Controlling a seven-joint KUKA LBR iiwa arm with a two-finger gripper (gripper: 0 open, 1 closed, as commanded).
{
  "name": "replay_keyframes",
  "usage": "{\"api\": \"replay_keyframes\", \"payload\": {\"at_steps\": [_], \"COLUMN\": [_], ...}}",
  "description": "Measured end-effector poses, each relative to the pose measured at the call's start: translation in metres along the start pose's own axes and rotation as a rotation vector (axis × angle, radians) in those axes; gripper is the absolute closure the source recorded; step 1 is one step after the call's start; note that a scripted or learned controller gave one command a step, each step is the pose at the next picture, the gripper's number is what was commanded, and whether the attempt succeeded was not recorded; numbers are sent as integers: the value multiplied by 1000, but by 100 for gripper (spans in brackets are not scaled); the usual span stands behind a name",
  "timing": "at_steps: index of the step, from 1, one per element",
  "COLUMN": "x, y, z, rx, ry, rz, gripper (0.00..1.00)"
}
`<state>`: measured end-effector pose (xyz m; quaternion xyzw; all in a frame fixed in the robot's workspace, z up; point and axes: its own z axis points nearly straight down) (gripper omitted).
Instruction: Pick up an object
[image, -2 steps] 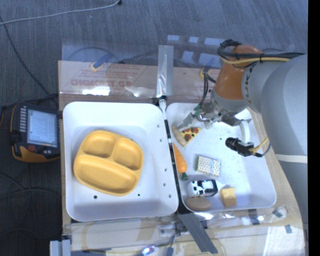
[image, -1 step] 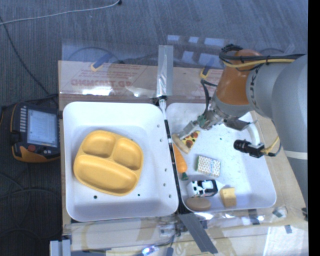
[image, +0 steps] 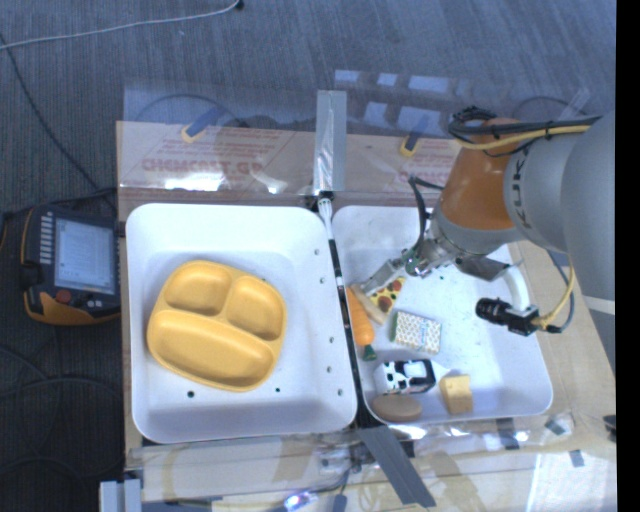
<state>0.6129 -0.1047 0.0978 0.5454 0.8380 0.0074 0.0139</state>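
Camera view: gripper (image: 388, 276) beside carrot (image: 359, 318).

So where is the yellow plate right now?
The yellow divided plate lies in the left white bin, across the divider from the carrot.

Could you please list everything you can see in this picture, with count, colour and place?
Bins: two, white, side by side on the bench.
Tray: one, yellow, three compartments, in the left bin.
Carrot: one, orange, right bin, along its left wall.
Pizza slice: one, toy, right bin, by the gripper.
Waffle: one, pale, checked, mid right bin.
Cow toy: one, black and white, near edge.
Cookie: one, brown, near edge.
Cheese block: one, yellow, near edge.
Handheld controller: one, orange-black, left of the bins.
Gripper: one, over the right bin.
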Motion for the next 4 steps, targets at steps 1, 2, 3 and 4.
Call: {"api": "replay_keyframes", "payload": {"at_steps": [1,2,3,4], "x": [0,12,24,39], "y": [0,-25,-53,-88], "z": [0,-1,-3,-4], "rx": [0,-3,-5,-9], "ry": [0,-3,-5,-8], "rz": [0,-54,-70,21], "gripper": [0,0,0,0]}}
